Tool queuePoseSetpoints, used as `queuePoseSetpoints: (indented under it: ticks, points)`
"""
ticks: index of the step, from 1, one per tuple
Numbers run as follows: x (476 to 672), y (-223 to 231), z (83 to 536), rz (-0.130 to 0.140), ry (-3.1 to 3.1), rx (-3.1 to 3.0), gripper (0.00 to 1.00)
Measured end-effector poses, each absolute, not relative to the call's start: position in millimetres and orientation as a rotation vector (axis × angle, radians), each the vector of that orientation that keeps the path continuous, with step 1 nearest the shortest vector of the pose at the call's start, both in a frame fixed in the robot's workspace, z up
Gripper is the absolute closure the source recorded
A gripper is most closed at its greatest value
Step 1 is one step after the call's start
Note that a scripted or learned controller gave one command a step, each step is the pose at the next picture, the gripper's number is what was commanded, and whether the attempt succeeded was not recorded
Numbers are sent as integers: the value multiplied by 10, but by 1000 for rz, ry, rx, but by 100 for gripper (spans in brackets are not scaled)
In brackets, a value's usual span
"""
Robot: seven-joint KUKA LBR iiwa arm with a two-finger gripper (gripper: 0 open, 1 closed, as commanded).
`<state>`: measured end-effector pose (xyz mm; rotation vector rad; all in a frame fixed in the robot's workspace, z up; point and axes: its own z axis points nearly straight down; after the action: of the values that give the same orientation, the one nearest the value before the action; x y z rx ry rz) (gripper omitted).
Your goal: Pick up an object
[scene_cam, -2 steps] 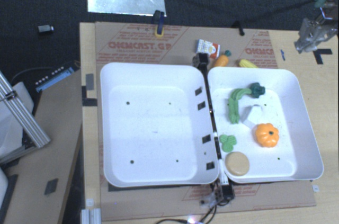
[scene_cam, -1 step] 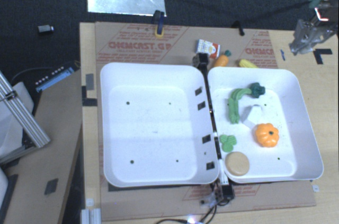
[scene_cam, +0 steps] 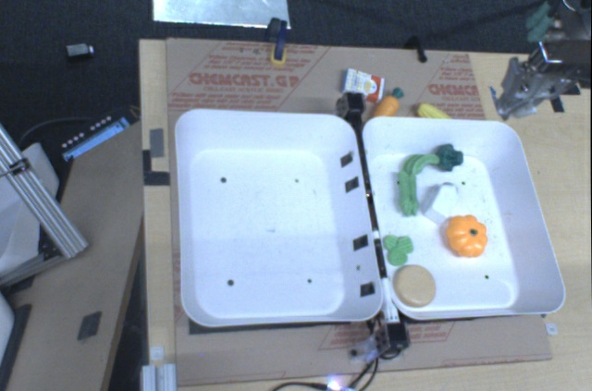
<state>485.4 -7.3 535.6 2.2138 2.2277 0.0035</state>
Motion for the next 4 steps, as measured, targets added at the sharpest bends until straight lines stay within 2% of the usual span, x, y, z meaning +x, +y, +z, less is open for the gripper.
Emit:
queuePoseSetpoints:
  ticks: [3, 4]
  points:
    - [4865, 182, 5351, 3, 2225, 2216, 100]
    - [4965, 304, 5351, 3, 2225, 2215, 100]
